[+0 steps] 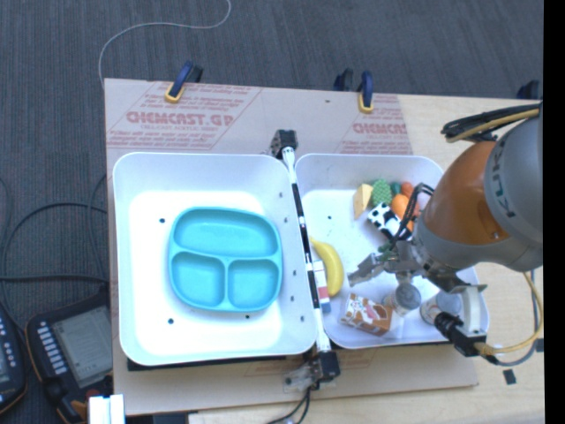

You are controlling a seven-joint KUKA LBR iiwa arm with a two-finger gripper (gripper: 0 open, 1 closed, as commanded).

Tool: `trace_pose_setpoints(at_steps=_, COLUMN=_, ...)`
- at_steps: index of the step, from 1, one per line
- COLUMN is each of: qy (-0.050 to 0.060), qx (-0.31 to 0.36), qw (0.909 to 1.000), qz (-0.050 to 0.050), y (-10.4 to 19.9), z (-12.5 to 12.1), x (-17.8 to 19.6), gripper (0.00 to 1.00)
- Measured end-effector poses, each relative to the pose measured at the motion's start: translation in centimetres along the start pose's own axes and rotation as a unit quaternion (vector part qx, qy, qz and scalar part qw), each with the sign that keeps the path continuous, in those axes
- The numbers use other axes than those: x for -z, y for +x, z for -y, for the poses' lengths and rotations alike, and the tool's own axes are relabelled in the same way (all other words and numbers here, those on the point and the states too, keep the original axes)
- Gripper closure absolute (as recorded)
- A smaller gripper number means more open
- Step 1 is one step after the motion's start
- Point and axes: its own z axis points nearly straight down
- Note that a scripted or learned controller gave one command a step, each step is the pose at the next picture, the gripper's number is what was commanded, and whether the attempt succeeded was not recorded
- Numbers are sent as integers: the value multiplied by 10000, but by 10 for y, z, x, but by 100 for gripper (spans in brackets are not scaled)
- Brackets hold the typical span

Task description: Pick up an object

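Looking down at a slant from my fixed camera, I see a table (177, 113) covered with printed cardboard and carrying two shallow white bins side by side. The left bin (132, 193) holds a light blue divided tray (226, 259) with three compartments, one long one at the far side and two smaller ones nearer the camera; it lies flat near the middle of the bin. The right bin (335, 170) holds a scatter of small objects. A yellow banana (329, 266) lies close to the bin's left wall, near the divider between the bins. An orange and white snack packet (366, 314) lies toward the near edge of that bin, just right of the banana's lower end. At the far side of the bin sit a yellow wedge (362, 200), a green piece (381, 189), an orange piece (402, 203) and a black and white item (381, 218), all bunched closely together. My arm (494, 201), grey with an orange band, reaches in from the right and covers much of the right bin's right half. The tool (393, 268) hangs low over the middle of the right bin, between the banana and the packet, and I cannot tell how it is set. Two blue clamps (181, 79) grip the cardboard's far edge.
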Motion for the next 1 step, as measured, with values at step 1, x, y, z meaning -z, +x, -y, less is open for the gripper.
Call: trace_pose_setpoints(at_steps=1, qy=-6, qx=-53, qw=10000, qz=64, y=11, z=3, x=-26, gripper=0)
